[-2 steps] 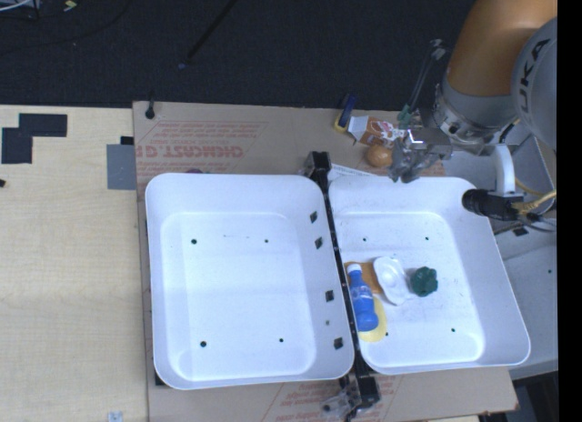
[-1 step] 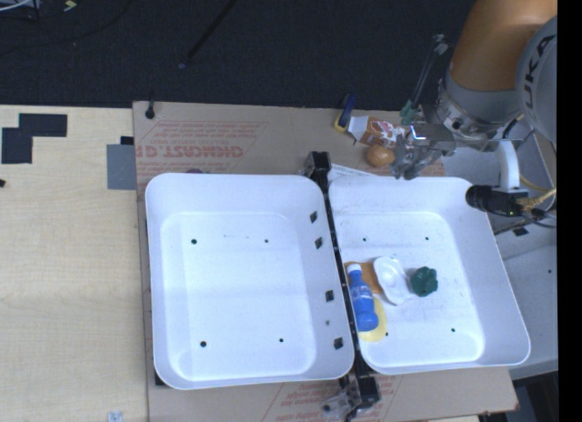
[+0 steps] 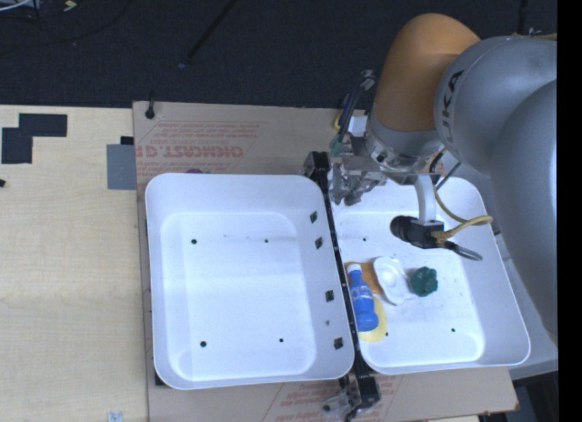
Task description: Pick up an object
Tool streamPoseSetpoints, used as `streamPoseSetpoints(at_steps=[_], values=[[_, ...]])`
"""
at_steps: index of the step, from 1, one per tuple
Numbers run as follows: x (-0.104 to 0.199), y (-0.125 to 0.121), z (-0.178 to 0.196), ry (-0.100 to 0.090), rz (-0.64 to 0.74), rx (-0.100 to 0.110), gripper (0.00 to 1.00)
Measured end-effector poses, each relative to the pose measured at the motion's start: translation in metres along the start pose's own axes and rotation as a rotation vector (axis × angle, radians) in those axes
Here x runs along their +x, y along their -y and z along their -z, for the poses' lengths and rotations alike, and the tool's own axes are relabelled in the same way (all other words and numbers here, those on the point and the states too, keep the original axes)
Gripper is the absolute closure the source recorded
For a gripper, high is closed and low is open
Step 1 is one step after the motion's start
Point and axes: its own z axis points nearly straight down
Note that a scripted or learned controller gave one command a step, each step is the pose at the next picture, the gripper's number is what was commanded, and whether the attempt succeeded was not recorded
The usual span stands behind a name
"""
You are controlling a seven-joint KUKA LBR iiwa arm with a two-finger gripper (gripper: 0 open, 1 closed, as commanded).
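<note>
The gripper [image 3: 347, 191] is seen at the far left corner of the right bin [image 3: 455, 343], close over the rim where the 2 bins meet. Whether it is spread or pressed together cannot be told, as the wrist above it hides that part. It is carried by the grey arm [image 3: 496, 111], which is bent over the far side of the right bin, with the orange band [image 3: 418, 56] turned toward the camera.

All loose things are found nearward of the gripper, on the floor of the right bin and well apart from the gripper. A blue bottle [image 3: 361, 296] is laid almost straight nearward of it, lengthwise along the bin's left wall, on top of a yellow piece [image 3: 376, 327] that shows at its near end. Just to the right of the bottle a white piece [image 3: 391, 279] is seen, touching or nearly touching it. A green lump [image 3: 423, 279] is set just beside the white piece, further right again, so that it lies nearward and rightward of the gripper.

The left bin [image 3: 150, 229] is placed leftward and nearward of the gripper. Both bins are rested on a brown cardboard sheet [image 3: 195, 143] with red print, laid on the pale bench [image 3: 64, 275].
</note>
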Motion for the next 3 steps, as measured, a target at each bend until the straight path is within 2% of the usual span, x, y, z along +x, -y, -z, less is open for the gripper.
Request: streamPoseSetpoints(at_steps=[1, 2, 3], values=[[0.060, -0.001, -0.023, 0.000, 0.000, -0.002, 1.00], [0.056, -0.001, -0.011, 0.002, -0.004, -0.003, 1.00], [0.062, -0.002, 0.145, 0.000, -0.004, -0.023, 1.00]])
